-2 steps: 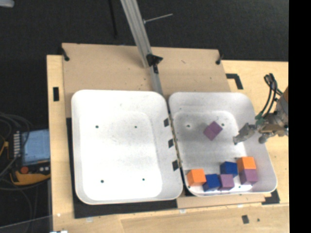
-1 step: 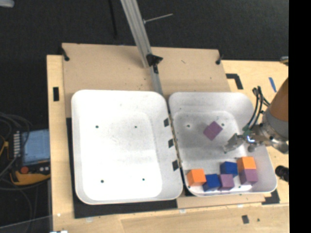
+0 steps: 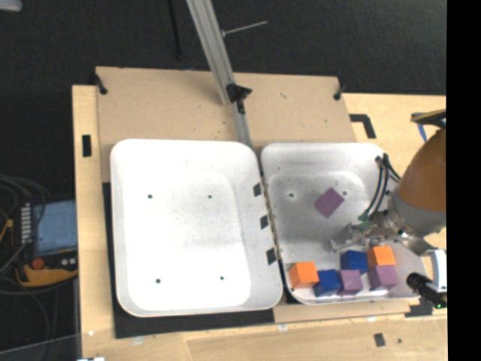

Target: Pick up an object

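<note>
Sitting along the near wall of the right bin (image 3: pixel 301 156) is a bunch of small blocks. There is an orange block (image 3: pixel 304 274) at the left end, then a blue block (image 3: pixel 328 282), then a purple block (image 3: pixel 351 280). A second blue block (image 3: pixel 354 261) sits just behind them. More to the right, an orange cube (image 3: pixel 383 256) sits right by a purple cube (image 3: pixel 386 275). One flat purple piece (image 3: pixel 328 201) lies alone near the middle of the bin, well apart from the rest.

The gripper (image 3: pixel 359 235) hangs low just behind the second blue block. That block is the nearest one, a bit toward the near wall from the tips. I cannot tell how wide the gripper is, and nothing can be seen held in it. I think it should go down and a little forward to reach a block.

The left bin (image 3: pixel 124 201) sits beside it. The arm (image 3: pixel 425 186) comes in from the right.
</note>
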`<action>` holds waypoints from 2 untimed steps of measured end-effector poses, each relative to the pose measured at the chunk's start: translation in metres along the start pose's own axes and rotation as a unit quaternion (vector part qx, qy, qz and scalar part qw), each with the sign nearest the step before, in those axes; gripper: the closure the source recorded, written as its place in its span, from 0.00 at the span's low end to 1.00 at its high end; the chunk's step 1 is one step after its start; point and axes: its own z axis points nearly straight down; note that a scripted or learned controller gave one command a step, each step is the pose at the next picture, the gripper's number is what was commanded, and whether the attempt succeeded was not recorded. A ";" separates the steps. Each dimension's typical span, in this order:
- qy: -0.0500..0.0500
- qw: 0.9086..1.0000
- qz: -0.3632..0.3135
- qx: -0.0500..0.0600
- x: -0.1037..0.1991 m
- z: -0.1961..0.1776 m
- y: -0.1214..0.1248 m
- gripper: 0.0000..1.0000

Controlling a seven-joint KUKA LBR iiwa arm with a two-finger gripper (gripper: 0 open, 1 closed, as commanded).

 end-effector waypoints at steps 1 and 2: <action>0.000 1.000 0.005 -0.004 -0.001 -0.014 0.002 1.00; -0.001 1.000 -0.002 -0.005 0.001 -0.076 0.008 1.00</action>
